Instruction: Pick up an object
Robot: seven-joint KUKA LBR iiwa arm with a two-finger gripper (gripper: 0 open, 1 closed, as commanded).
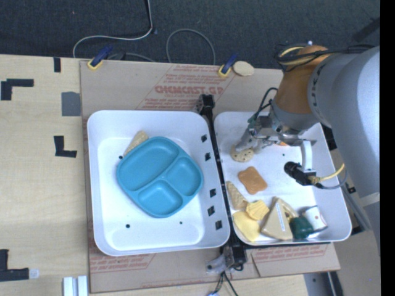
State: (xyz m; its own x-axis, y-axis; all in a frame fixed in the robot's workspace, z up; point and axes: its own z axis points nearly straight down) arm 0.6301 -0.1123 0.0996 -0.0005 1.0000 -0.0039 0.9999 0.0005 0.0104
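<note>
White plastic forms the two shallow bins on the pale wooden tabletop (37, 184), side by side on a brown cardboard sheet (179, 88).

Nearest, in the near right corner of the right bin (336, 230), lies a cluster of small things: a dark green piece (302, 228) beside a small white item (315, 217), a tan wedge (278, 221) leaning against them, and to its left two pale yellow pieces (250, 219) that touch each other. Just left of those, by the bin's left wall, is a thin beige strip (235, 193). A little farther in sits an orange-brown square cracker (252, 179), apart from the cluster.

In the left bin (102, 227) a blue divided tray (160, 176) lies flat near the middle, turned at an angle, with a tan piece (136, 142) poking out from under its far left edge.

Farther in the right bin, a round pale cookie (242, 155) lies near the left wall. The arm's jaws (258, 137) are just above and beside it, low over the bin floor; whether they are open or closed cannot be told here, and nothing can be seen held between them. A black fitting with a yellow cable (300, 173) hangs to the right of the cracker.

The grey arm (355, 103) with its orange band (296, 85) comes in from the right, covering the bin's far right part.

Beyond the bins, a tan oval thing (243, 69) rests on the cardboard's far edge by a blue and yellow clamp (228, 65); another such clamp (99, 58) holds the far left corner.
</note>
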